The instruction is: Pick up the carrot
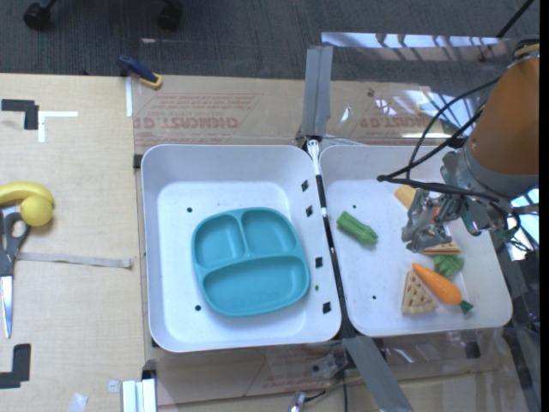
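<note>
I see a blue divided plate (250, 262) lying in the left bin (154, 230). In the right bin (369, 312) there's a green vegetable (356, 228) near the divider, a waffle wedge (417, 296) toward the front, and a yellow piece (405, 196) farther back. On the counter (77, 213) at far left (outside both bins) lie a banana (27, 202) and scissors (8, 256).

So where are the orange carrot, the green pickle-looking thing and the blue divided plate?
Orange carrot with green tip (437, 285): camera view, middle of its orange body, right bin.
Green pickle-shaped toy (356, 228): camera view, middle of its length, right bin.
Blue divided plate (250, 300): camera view, its near rim, left bin.
</note>
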You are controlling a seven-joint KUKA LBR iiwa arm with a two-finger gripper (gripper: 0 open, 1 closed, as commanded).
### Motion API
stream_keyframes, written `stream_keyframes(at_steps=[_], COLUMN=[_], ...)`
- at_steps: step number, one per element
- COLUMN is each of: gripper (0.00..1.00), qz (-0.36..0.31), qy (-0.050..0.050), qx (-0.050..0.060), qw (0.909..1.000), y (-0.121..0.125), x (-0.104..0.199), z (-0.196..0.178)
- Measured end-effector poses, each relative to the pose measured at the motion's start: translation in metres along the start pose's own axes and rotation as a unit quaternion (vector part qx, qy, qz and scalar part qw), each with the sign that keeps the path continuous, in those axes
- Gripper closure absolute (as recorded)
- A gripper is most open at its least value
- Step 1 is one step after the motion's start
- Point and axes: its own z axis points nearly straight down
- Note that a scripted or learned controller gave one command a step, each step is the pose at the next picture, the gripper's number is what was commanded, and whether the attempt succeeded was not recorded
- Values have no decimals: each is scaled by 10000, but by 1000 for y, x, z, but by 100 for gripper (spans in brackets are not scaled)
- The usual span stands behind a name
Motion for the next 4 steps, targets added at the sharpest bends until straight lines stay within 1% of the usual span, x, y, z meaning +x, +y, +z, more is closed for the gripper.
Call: stream_keyframes(at_steps=[1,2,3,4], gripper=[100,100,100,100], qz=[-1844,-2047,-1912,-2747], qy=[-4,-2,-4,-9], qx=[-3,-1,-2,-1], qw=[9829,9788,9815,9615], y=[41,-1,17,-35], x=[-8,17,-14,-36], z=[10,137,-23,137])
